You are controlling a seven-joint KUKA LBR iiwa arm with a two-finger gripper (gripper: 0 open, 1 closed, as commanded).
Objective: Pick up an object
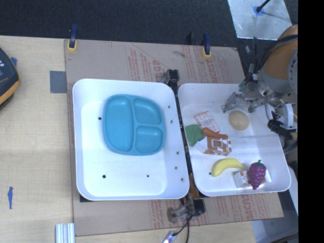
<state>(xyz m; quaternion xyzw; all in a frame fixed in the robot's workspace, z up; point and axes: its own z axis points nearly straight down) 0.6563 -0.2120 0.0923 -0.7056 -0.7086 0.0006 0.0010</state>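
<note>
Tan ball (239, 120) beside gripper (246, 101)

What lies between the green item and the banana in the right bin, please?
In the camera view, an orange sausage-like piece and a small printed packet lie between the green item and the banana, on the right bin floor.

Plate (133, 124) lay in L bin (86, 186); R bin (268, 151) held ball (239, 120), banana (226, 166) w/ grapes (257, 173) to its right.
</note>
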